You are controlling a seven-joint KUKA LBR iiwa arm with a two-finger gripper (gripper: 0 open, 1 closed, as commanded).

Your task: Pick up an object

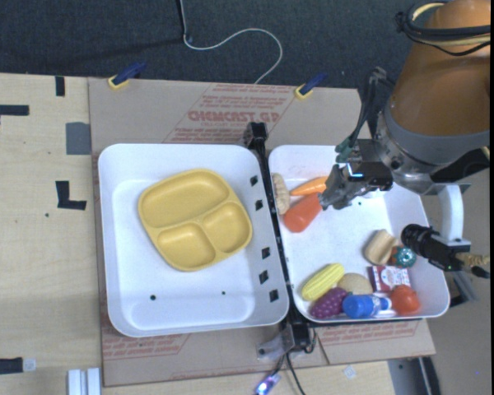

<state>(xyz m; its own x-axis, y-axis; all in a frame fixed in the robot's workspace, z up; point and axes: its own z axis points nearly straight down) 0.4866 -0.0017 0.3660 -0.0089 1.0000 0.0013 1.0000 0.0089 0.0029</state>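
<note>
Beside glossy tapered carrot (303,211), gripper (339,191)

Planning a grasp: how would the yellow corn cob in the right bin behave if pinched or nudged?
The corn looks like moulded plastic, so probably stiff and light. Its rounded, tapering shape suggests it may roll or slip sideways. It lies against the grapes, which may stop it rolling that way.

Yellow divided plate (196,219) in the white left bin (123,220). Right bin (346,237): orange carrot (306,187), yellow corn (322,281), purple grapes (328,303).
</note>
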